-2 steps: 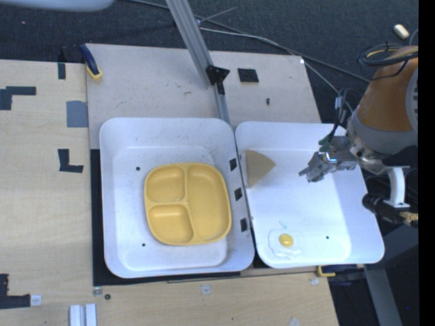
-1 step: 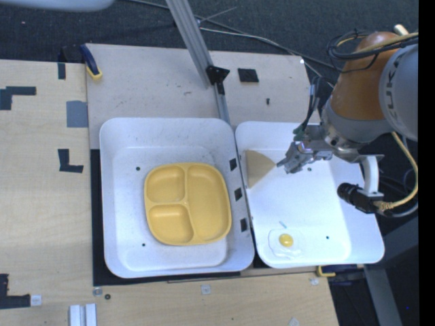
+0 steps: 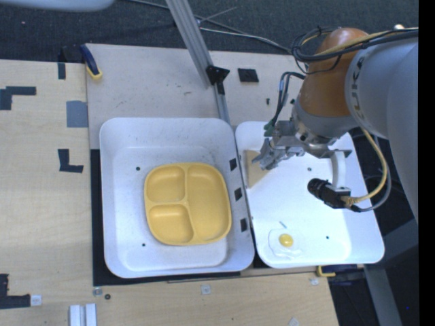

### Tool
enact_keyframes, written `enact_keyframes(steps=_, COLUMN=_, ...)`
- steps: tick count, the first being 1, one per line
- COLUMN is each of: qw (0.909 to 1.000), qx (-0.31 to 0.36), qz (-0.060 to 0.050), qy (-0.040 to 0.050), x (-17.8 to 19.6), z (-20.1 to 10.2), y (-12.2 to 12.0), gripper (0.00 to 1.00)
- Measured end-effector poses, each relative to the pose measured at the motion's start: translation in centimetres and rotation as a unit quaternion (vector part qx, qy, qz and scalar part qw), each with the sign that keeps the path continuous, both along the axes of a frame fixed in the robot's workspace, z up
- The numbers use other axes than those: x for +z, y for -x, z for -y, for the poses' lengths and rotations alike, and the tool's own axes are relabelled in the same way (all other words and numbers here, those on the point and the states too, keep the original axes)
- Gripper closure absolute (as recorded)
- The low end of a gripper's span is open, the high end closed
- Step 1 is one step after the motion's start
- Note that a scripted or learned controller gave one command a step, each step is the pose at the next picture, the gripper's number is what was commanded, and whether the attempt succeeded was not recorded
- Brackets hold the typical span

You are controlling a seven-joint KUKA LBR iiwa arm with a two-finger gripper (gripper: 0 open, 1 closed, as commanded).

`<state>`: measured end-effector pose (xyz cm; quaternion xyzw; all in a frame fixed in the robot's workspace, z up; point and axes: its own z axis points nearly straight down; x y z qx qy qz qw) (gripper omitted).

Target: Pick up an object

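Camera view: the gripper (image 3: 272, 156) hangs low over the right bin (image 3: 360, 243) near its upper-left corner, above a tan flat piece (image 3: 253, 168) by the wall. Finger spread and any grasp cannot be determined. A fried egg (image 3: 284, 242) lies well apart, toward the bin's near edge.

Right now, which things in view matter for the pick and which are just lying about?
Part of the job:
- gripper, low over the right bin's left end
- tan flat piece under it
- fried egg toy near the right bin's front edge
- yellow divided plate in the left bin
- right bin
- left bin

Lying about:
- black tape marks on the bench
- metal pole
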<state>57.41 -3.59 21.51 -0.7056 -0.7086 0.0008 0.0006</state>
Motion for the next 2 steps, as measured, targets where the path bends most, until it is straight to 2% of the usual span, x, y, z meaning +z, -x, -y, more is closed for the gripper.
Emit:
enact_keyframes(steps=1, qw=1.0, qx=0.001, qz=0.0, qy=-0.0005, x=0.7, z=-4.7, y=-0.8, gripper=1.0)
enact_keyframes(steps=2, qw=1.0, qx=0.001, qz=0.001, qy=-0.0006, x=1.7, z=-9.7, y=-2.6, gripper=1.0)
